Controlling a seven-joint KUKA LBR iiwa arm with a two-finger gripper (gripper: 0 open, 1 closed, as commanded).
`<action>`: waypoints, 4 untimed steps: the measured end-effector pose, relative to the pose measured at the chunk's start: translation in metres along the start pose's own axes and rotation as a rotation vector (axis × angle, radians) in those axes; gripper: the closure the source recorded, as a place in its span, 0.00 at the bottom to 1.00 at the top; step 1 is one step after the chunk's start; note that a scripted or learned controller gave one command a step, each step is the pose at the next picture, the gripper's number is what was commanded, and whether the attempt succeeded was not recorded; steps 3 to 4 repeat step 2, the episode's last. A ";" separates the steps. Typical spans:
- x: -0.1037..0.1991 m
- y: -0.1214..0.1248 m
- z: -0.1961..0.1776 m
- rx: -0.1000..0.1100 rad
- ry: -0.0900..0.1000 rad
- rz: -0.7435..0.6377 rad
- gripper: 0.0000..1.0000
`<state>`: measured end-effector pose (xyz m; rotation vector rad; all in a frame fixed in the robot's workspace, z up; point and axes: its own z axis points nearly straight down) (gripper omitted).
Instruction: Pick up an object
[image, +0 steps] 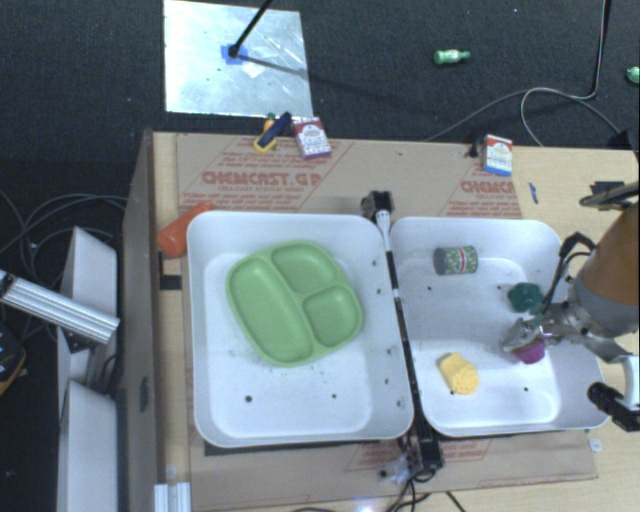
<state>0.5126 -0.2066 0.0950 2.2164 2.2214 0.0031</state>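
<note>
Your nearest candidate is the small purple plastic object (531, 351), low in the right part of the frame inside the right white bin (480, 415). It sits right at the tip of the two-finger gripper (522, 338), touching or nearly so; you cannot tell whether the gripper is open, closed or gripping anything. Judging by its size, expect it to be light, stiff and somewhat slick, so grip across its middle. Just above it lies a dark green lump (524, 296). Toward centre are a yellow ridged toy (459, 373) and a small printed can lying on its side (455, 261). The left white bin (290, 415) holds a green divided plate (294, 302).
</note>
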 end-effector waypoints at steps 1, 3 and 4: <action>0.070 0.046 -0.123 -0.001 0.001 -0.002 1.00; 0.129 0.013 -0.101 0.004 0.002 -0.002 1.00; 0.129 0.013 -0.101 0.004 0.002 -0.002 1.00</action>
